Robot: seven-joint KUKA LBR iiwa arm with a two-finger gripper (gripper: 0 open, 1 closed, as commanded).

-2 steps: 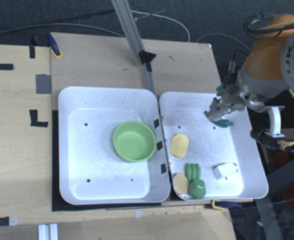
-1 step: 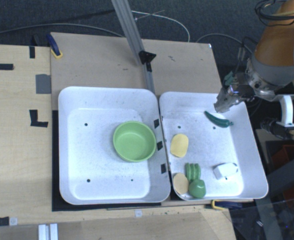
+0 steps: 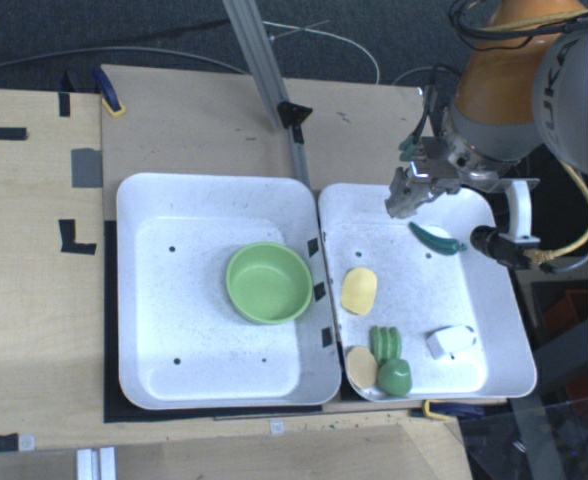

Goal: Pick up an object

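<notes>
Nearest the camera, in the right bin [image 3: 494, 268], a cluster sits in the near-left corner: a pale yellow disc [image 3: 361, 367], a ribbed green piece [image 3: 385, 342] and a green rounded piece [image 3: 395, 376] touching one another, probably nudged together against the wall; just right of them lies a small white object [image 3: 451, 341], on its own and easy to reach; a little farther, a yellow lump [image 3: 359, 291] rests near the divider; over in the left bin [image 3: 144, 268] a green bowl [image 3: 268, 282] sits upright toward the right side; farther again in the right bin, a teal curved piece [image 3: 437, 238] lies near the far end, and just above and left of it hangs the gripper [image 3: 404, 203], nothing visibly in it, so no pick yet; whether the claw is apart or together I cannot tell from this angle; my guess is the teal piece is the target, being closest.
</notes>
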